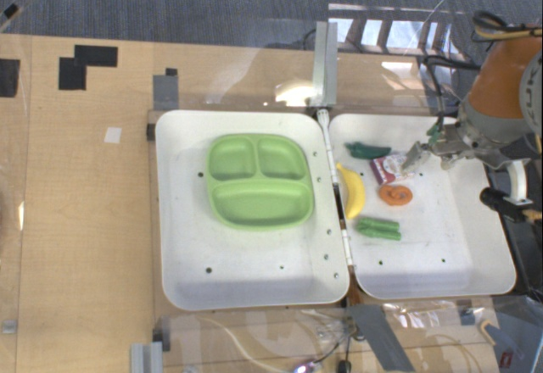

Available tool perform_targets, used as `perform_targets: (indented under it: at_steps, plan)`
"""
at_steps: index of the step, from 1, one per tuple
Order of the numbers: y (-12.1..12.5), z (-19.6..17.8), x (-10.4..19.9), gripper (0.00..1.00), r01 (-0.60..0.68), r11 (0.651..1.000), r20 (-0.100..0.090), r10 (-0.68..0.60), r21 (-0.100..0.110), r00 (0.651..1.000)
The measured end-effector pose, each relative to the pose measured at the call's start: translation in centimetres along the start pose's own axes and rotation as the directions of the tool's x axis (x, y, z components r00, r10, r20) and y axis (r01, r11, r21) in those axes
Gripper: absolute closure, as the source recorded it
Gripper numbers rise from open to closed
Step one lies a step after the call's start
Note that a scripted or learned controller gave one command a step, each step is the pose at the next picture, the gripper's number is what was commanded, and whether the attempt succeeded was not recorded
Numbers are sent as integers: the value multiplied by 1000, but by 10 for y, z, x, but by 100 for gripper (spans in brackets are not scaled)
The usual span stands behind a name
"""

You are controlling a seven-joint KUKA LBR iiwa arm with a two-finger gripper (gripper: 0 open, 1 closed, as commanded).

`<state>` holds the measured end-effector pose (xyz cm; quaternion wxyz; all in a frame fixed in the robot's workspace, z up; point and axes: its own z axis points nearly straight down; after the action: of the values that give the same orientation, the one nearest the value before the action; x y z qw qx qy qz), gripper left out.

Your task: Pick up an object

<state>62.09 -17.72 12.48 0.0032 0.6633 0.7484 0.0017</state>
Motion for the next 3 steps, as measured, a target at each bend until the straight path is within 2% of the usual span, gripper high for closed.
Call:
perform_targets:
  at_steps: [1,2,3]
  plan:
    - [-32,25,61,0,29,999,7,-28,-23,1000]
    - [-16,25,46,0,216,976,7,-216,-21,976]
    - [-1,26,-13,0,326,945,14,-326,-20,945]
